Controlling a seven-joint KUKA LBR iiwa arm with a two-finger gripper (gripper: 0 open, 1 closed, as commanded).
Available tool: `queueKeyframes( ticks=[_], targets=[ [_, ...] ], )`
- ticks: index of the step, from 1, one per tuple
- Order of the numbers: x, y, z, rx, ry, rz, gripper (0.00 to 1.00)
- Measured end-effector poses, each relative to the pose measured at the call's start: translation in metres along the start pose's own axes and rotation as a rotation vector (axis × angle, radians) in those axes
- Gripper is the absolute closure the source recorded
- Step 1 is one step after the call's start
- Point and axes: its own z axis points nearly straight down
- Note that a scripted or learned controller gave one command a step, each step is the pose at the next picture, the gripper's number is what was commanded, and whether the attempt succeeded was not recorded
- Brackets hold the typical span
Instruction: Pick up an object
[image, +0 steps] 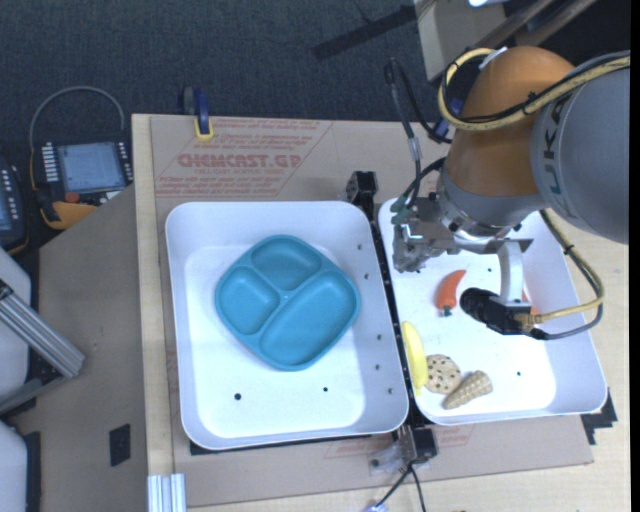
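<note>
Gripper (420, 255) low over right bin (560, 395), finger state hidden, cannot tell, arm (520, 120) bent in from right, orange pepper (449, 289) just beside.

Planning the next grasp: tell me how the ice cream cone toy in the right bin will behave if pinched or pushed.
The ice cream cone toy lies on its side and tapers, so a push would probably roll it in an arc. It looks like light, rigid plastic, likely to slip from a pinch. It rests close to the cookie, which might get nudged.
</note>
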Motion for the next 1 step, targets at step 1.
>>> queueKeyframes(
  ticks=[1],
  targets=[
    [0.0624,0.0091,0.0067,0.001,-0.001,-0.001,1.00]
  ],
)
